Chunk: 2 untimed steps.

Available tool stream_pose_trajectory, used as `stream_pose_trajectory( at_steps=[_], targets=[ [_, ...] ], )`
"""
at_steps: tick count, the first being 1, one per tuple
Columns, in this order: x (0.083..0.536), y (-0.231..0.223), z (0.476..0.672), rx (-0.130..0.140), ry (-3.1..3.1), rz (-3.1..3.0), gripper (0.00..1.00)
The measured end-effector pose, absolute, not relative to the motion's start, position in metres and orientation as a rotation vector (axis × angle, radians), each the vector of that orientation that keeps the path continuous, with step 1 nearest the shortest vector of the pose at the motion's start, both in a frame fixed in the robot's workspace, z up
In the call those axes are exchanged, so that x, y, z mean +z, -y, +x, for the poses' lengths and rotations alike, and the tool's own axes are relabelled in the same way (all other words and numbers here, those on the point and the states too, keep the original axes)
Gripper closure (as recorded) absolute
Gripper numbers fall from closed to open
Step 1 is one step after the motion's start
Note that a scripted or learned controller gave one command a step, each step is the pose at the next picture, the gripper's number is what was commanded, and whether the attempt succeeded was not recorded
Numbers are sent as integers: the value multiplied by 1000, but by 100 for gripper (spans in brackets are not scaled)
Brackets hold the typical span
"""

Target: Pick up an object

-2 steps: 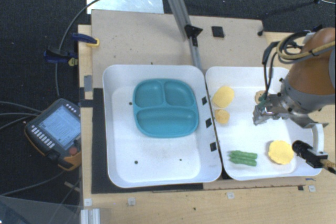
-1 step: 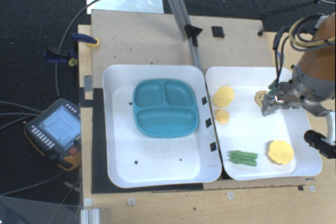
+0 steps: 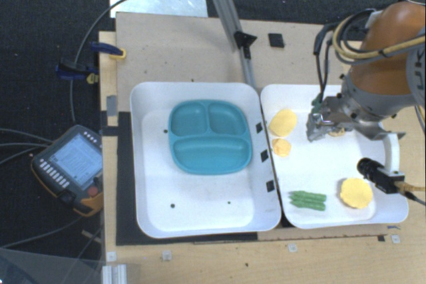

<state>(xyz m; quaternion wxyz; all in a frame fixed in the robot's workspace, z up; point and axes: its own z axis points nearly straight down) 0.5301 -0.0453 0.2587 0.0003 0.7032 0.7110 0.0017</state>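
Note:
My gripper (image 3: 321, 126) hangs low over the upper middle of the right bin (image 3: 303, 169), under the grey wrist and orange band. A large yellow piece (image 3: 283, 122) lies just to its left near the bin's left wall, with a smaller yellow piece (image 3: 281, 147) below it. Green beans (image 3: 308, 199) rest near the bin's front. A round yellow piece (image 3: 356, 193) sits at the front right. A pale object peeks out beside the gripper's right side, partly hidden by the wrist.
The left bin (image 3: 153, 176) holds a teal divided plate (image 3: 210, 137). A slanted grey pole (image 3: 226, 3) crosses above the bins. A black camera part (image 3: 377, 175) sticks out over the right bin. A teach pendant (image 3: 66, 166) lies left of the bench.

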Motion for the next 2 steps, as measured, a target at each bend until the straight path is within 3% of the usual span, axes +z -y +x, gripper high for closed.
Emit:
stream_pose_trajectory(
  at_steps=[2],
  targets=[
    [234, -54, 532, 2, -2232, 2212, 100]
  ],
)
